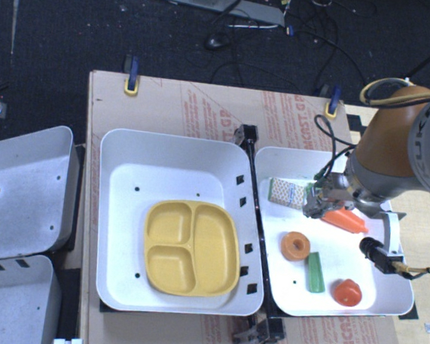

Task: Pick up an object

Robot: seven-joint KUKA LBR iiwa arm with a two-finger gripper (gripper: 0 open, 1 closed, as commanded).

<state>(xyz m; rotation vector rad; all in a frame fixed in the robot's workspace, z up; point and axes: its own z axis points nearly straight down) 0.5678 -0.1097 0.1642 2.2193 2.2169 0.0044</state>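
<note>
Gripper (319, 202) hung low in the right bin (391, 309), at the edge of a green-and-white packet (287, 192); its grip could not be told; an orange carrot (344, 219) lay just beside it; the left bin (114, 195) held a yellow tray (191, 247).

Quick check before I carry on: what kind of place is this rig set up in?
Most likely a robotics lab test bench. Two shallow white plastic bins sit on a brown board held by yellow-and-blue clamps, loose black cables trail over dark carpet, and the grey arm's gripper hangs over toy-like items.
</note>
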